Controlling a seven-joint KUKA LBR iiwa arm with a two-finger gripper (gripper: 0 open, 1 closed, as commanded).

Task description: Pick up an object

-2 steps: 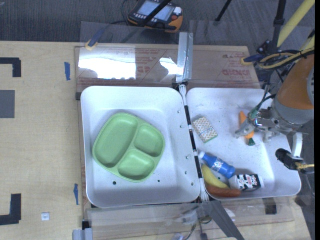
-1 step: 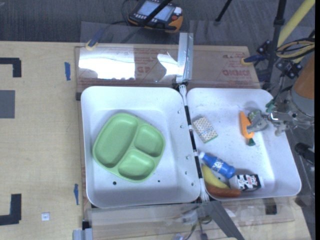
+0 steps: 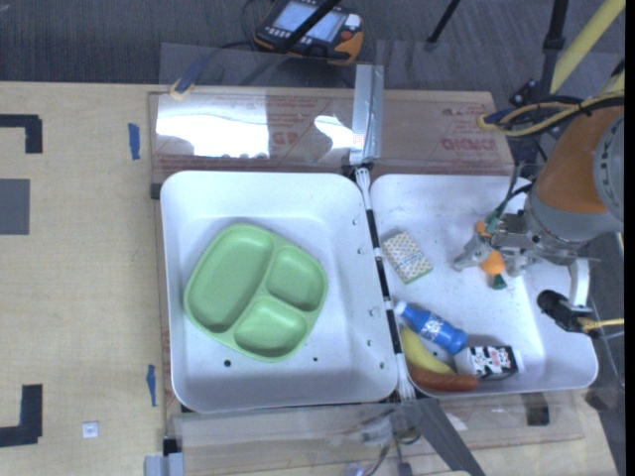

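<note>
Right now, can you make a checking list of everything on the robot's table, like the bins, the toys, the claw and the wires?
Surface: pale wood bench bearing a left bin and a right bin, side by side.
Job's things: right bin holds a patterned packet, blue bottle, banana, small black-and-white carton and an orange piece by the gripper.
Clutter: green divided plate in the left bin.
Grippers: gripper low over the right bin; grip unclear.
Cables: yellow and black ones behind the arm.
Surroundings: handheld controller on dark floor; blue tape marks.
</note>
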